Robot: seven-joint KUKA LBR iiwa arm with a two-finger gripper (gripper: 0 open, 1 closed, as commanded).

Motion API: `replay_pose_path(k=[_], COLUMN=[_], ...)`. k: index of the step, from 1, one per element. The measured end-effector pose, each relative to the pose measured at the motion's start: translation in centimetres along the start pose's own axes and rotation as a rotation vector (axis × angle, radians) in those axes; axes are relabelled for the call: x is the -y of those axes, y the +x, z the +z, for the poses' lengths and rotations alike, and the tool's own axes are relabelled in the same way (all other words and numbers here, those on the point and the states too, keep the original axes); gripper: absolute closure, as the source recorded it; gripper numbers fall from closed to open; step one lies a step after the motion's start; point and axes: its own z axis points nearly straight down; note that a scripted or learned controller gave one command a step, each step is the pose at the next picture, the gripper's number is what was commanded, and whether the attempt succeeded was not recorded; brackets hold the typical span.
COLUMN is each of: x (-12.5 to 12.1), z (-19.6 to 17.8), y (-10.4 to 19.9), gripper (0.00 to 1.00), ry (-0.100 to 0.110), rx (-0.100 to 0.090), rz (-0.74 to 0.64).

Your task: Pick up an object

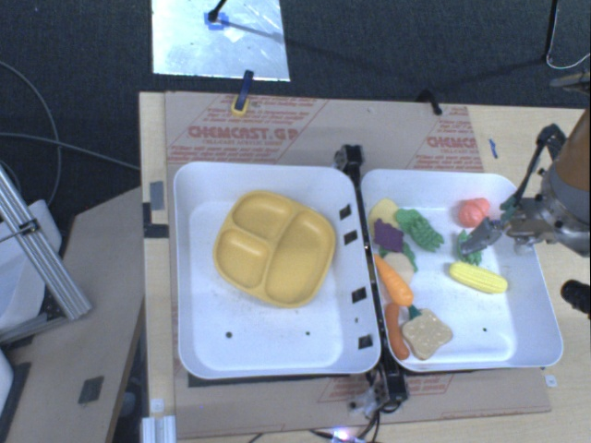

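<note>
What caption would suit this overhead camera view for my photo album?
Robot gripper hovers over toy food in the right bin, near the corn; a yellow plate sits in the left bin.

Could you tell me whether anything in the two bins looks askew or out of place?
Slightly: the yellow divided plate sits rotated in the left bin, not square to its walls. The toy food in the right bin is loosely scattered; nothing looks spilled or damaged.

Left bin (199, 275): yellow divided plate (274, 247), central. Cardboard sheet (305, 127) beneath both bins. Reflective panel (220, 26) beyond the bench's far edge.
</note>
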Motion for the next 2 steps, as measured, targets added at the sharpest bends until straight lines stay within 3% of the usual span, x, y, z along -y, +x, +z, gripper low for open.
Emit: replay_pose_path(k=[1, 2], x=[-7.0, -6.0], z=[5.7, 4.7], y=[8.6, 11.8], gripper=[0.00, 0.00], ry=[-0.001, 0.001], rx=[-0.003, -0.002], rz=[-0.010, -0.005])
